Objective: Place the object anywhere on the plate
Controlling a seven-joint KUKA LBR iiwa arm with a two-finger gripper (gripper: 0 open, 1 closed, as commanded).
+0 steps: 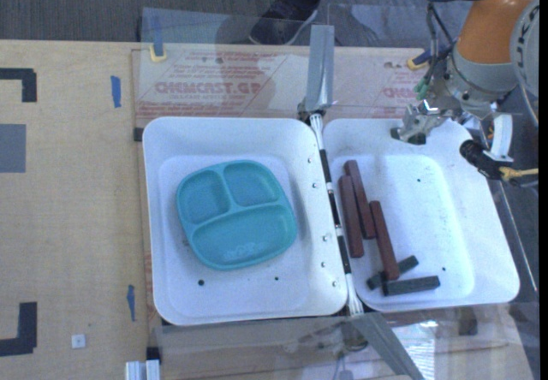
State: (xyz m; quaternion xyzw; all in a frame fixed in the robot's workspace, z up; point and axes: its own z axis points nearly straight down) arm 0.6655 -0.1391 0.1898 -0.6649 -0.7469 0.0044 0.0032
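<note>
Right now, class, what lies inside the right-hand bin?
Inside the right bin: three brown sticks near its left wall and two dark blocks at their near end. Anything beneath them is covered.

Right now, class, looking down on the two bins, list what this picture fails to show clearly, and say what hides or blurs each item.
- Pincer, camera view: too small and blurred to tell how it is set.
- Arm: cut off by the right and top edges.
- Dark blocks in the right bin: they overlap, so their count is unclear.
- Print on the clear sheet: glare and blur make it unreadable.
- Person's shoes: cut off by the top edge.
</note>
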